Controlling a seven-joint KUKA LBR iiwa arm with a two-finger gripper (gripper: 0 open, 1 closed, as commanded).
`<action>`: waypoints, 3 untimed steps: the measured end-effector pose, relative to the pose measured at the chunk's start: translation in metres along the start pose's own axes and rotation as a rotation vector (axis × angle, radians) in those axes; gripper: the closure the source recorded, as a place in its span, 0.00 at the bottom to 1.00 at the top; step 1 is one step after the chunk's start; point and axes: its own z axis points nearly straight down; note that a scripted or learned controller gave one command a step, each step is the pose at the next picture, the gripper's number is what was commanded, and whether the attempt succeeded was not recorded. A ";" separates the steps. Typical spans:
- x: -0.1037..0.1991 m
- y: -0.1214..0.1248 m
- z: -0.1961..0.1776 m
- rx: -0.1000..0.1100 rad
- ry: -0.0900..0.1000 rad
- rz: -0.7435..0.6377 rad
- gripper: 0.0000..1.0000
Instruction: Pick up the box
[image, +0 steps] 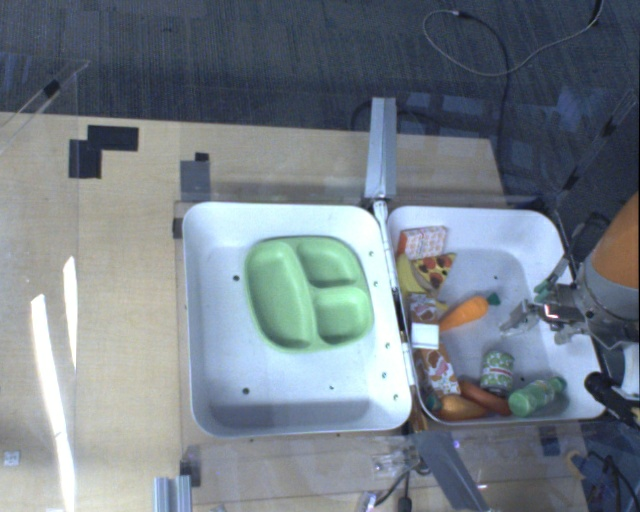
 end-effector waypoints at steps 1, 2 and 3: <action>0.048 0.014 0.048 -0.007 0.000 0.087 0.00; 0.053 0.096 0.048 -0.007 0.000 0.128 0.00; 0.104 0.143 0.050 0.008 0.000 0.151 0.00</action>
